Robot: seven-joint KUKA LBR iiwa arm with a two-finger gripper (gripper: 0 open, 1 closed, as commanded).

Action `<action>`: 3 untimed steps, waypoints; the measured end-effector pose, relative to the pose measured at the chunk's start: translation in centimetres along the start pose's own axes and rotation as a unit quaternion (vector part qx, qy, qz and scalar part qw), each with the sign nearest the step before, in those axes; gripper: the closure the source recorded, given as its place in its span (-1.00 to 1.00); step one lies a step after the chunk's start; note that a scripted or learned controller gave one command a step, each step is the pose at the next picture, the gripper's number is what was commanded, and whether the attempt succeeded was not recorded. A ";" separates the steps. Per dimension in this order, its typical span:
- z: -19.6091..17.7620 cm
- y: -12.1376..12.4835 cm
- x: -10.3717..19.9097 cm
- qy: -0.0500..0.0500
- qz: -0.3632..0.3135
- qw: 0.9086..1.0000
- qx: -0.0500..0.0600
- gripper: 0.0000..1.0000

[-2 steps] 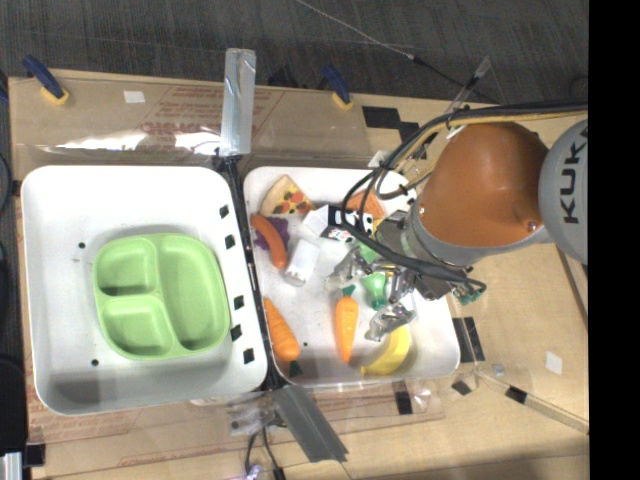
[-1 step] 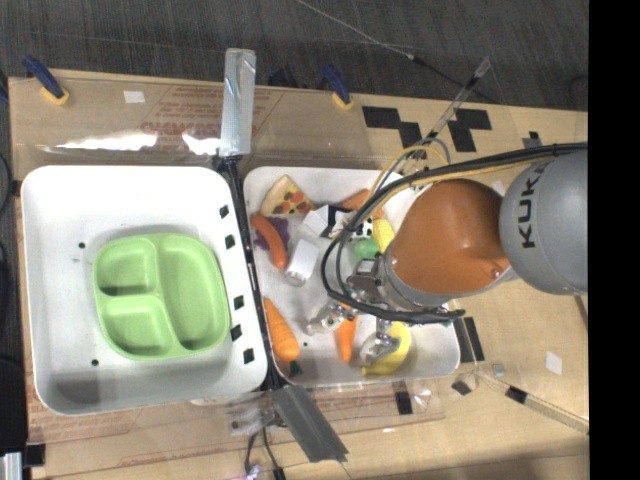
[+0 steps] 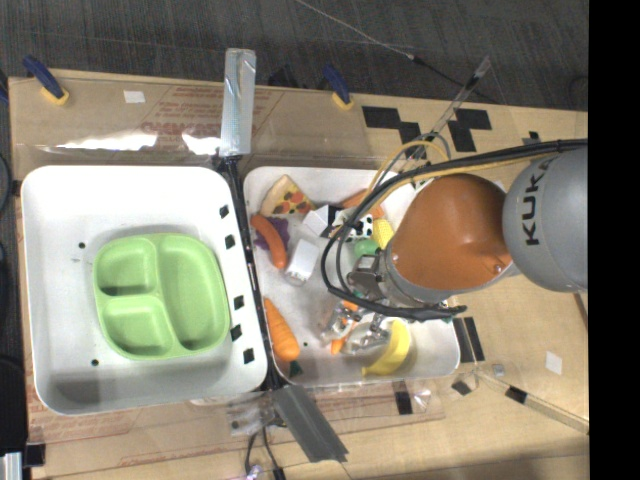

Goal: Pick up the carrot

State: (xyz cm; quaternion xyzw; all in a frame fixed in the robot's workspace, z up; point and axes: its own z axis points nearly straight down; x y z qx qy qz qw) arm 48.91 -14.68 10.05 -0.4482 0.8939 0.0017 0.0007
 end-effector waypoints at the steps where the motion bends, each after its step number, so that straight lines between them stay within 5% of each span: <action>1: -9.4 4.2 -4.5 0.000 -0.040 0.999 0.004 1.00; 3: -11.2 4.3 -4.9 -0.001 -0.046 0.999 0.003 1.00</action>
